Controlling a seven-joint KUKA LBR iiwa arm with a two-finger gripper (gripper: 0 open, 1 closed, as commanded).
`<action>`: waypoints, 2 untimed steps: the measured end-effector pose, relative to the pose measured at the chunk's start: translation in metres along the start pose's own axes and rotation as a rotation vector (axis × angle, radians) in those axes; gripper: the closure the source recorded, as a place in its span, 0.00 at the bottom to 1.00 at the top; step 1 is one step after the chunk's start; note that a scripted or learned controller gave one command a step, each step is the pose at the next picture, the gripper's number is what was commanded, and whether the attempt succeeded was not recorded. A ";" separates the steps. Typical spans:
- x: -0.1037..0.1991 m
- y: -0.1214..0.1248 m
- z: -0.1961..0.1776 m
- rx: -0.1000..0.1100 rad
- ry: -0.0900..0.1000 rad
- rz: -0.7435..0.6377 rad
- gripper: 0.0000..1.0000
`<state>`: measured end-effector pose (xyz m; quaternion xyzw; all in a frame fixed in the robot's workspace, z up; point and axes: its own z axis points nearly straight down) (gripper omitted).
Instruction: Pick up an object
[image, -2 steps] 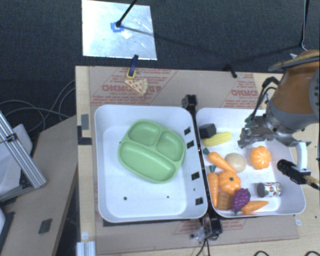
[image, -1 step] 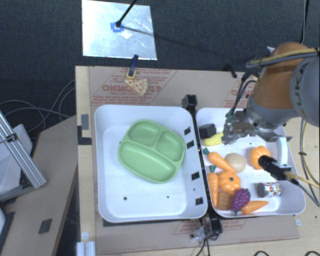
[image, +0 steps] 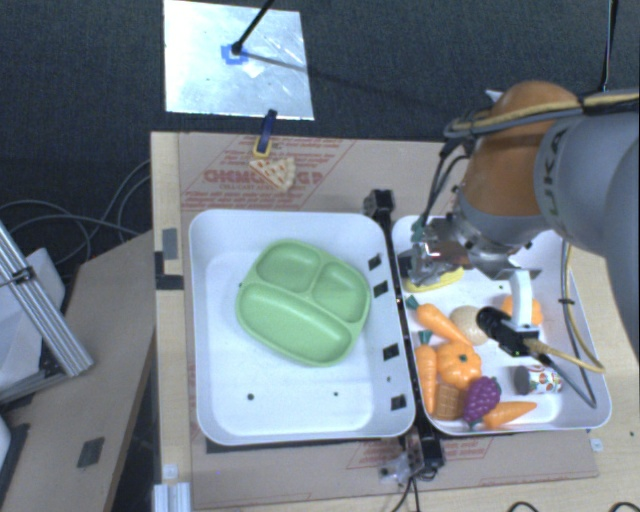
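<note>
Hovering my gripper (image: 432, 258) low over the right bin (image: 585, 400), just above something yellow (image: 447, 279); its opening I cannot tell. Carrots (image: 440, 325) crowd close, so I could nudge neighbours or come up empty.

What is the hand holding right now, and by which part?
Cannot be told. The hand is down in the right bin over a yellow item, but the wrist hides whether anything sits between its fingers.
</note>
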<state>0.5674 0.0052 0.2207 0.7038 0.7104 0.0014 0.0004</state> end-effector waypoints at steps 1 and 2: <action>0.061 0.012 0.003 0.000 0.001 -0.002 1.00; 0.087 0.014 -0.013 0.000 0.000 0.002 1.00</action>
